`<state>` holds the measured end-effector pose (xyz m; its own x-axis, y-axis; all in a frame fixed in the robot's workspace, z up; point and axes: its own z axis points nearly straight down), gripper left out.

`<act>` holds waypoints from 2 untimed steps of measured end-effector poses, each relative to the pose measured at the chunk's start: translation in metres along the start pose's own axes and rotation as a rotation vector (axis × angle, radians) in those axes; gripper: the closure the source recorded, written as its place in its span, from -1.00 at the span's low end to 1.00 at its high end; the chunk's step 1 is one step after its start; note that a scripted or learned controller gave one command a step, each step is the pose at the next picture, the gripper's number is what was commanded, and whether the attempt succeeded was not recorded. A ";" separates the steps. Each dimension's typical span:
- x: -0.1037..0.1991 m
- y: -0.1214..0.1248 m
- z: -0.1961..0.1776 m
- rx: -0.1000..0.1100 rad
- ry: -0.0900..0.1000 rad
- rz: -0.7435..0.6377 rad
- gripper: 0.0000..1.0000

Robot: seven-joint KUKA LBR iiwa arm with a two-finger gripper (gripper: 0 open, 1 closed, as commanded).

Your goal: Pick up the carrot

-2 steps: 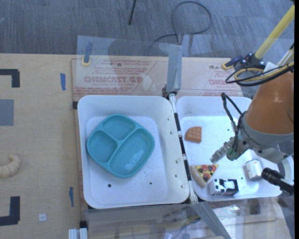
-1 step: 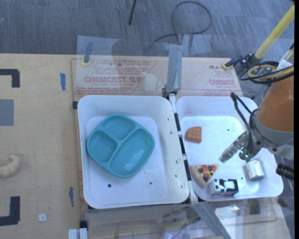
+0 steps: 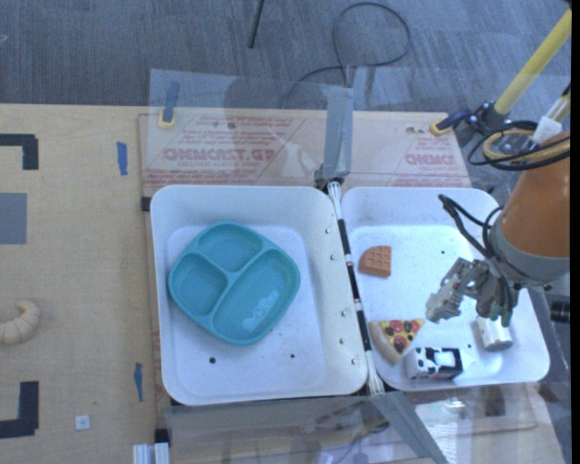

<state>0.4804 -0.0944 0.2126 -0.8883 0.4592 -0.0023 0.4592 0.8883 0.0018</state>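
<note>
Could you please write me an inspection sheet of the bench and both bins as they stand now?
Surface: pale wooden bench bearing a left bin and a right bin, both white, side by side.
Job's things: nothing seen.
Clutter: teal divided plate in the left bin; brown waffle piece, pizza slice, black-and-white toy and pale cylinder in the right bin.
Grippers: gripper over the right bin, between the pizza slice and the pale cylinder, nothing seen in it.
Cables: black cable loop on the floor beyond the bench; yellow cable at upper right.
Surroundings: croissant-like piece on the bench left of the bins; blue tape marks.
</note>
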 end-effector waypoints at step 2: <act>0.010 0.020 0.007 0.000 -0.001 -0.387 1.00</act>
<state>0.4805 -0.0722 0.2058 -0.9959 0.0903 -0.0037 0.0903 0.9959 0.0011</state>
